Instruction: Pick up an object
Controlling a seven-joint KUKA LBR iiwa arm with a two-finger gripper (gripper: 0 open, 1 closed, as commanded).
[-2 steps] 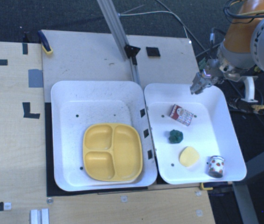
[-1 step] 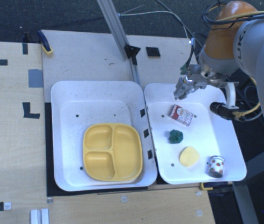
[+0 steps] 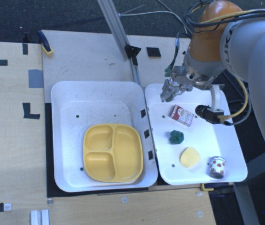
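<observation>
The grey arm point(image 3: 245, 36) is hanging its gripper point(image 3: 168, 93) at the right bin's point(image 3: 226, 168) far corner; whether its fingers are parted, I cannot tell. A red-and-white packet point(image 3: 182, 115) is lying just beside them, nearer the camera, the green lump point(image 3: 176, 136) beyond it.

Tray point(image 3: 114, 152) in left bin point(image 3: 62, 125); packet point(image 3: 182, 116) in right bin point(image 3: 226, 139).

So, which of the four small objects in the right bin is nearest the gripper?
The red-and-white packet, just below the gripper; the others lie farther toward the bin's near edge.
</observation>
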